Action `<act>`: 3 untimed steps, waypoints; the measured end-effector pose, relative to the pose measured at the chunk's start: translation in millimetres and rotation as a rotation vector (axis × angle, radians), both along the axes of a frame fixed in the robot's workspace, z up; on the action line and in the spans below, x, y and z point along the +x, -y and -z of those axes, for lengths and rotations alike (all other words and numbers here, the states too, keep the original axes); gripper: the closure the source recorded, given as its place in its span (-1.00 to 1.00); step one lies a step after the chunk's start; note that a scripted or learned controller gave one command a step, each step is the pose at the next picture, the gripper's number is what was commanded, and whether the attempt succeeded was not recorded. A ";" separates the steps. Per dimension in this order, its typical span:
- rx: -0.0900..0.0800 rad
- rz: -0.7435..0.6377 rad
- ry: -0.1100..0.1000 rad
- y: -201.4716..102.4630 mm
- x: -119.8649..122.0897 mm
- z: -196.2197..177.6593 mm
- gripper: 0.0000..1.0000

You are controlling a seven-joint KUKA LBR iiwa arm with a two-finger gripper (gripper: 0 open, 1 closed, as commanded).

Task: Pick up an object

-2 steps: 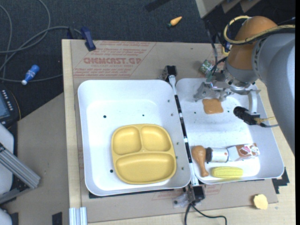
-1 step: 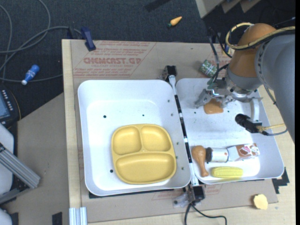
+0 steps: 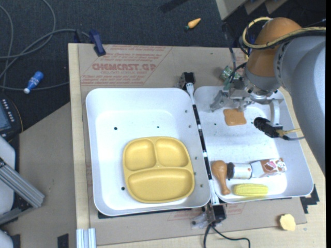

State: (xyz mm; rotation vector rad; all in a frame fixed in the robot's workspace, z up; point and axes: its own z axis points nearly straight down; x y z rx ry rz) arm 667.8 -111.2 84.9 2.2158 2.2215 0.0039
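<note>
Glossy yellow compartment plate (image 3: 157,169), knobbly corn cob (image 3: 251,190)

Colours across the two white bins

The left bin (image 3: 98,138) is white and bears a pale yellow divided plate (image 3: 158,169). The right bin (image 3: 295,174), also white, carries a tan-orange flat piece (image 3: 235,118) at its far end, and near its front a brown drumstick (image 3: 221,173), a yellow corn cob (image 3: 251,190) and a white, black-banded bottle with a red-patterned label (image 3: 256,168).
</note>
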 end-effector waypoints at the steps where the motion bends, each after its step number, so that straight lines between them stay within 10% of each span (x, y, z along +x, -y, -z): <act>1: 0.002 0.003 -0.009 -0.2 -30.9 0.2 -1.00; 2: -0.001 0.001 0.001 11.7 0.3 -0.1 -1.00; 3: 0.002 0.003 -0.009 -2.1 -34.5 0.2 -1.00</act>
